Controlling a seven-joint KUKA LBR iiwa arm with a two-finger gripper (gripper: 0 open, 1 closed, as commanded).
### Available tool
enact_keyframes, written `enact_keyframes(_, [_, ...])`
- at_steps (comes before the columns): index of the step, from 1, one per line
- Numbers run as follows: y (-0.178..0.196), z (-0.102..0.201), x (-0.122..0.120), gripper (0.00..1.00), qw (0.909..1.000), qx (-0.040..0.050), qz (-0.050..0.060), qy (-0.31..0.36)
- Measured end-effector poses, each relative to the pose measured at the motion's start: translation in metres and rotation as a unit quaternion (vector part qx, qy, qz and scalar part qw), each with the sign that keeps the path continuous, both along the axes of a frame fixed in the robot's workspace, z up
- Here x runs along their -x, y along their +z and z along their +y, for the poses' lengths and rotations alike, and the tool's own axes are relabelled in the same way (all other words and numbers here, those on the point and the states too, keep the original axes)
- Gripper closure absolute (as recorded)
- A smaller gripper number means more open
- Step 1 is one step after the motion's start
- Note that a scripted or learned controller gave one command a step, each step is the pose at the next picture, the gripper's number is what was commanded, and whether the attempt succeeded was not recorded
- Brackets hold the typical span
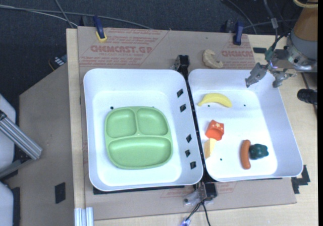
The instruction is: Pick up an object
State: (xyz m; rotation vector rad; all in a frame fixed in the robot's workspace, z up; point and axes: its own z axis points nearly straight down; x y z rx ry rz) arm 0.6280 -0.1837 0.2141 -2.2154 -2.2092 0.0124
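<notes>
In the right bin (275, 119) lie a yellow banana (215, 100), a red block (215, 129) with a pale yellow piece (207, 148) just below it, a red-orange sausage (245, 154) and a dark green lump (259, 151) touching the sausage. My gripper (265, 77) hovers over the bin's far right corner, well above and to the right of the banana. Its two grey fingers are spread apart with nothing between them.
The left bin (96, 119) holds a green divided plate (138, 136). A beige scrap (212, 59) lies on the board behind the bins. Blue clamps (100, 31) pin the board's back edge. Black clips run along the divider between the bins.
</notes>
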Motion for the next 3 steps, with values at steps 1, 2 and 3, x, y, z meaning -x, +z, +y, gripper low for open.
enact_keyframes(1, [0.009,0.001,-0.003,0.0,1.0,0.0015,-0.007,0.002])
enact_keyframes(2, [-0.035,0.002,-0.01,0.0,1.0,0.0011,-0.005,0.003])
enact_keyframes(3, [-0.096,0.006,-0.002,0.0,1.0,0.0005,-0.004,0.002])
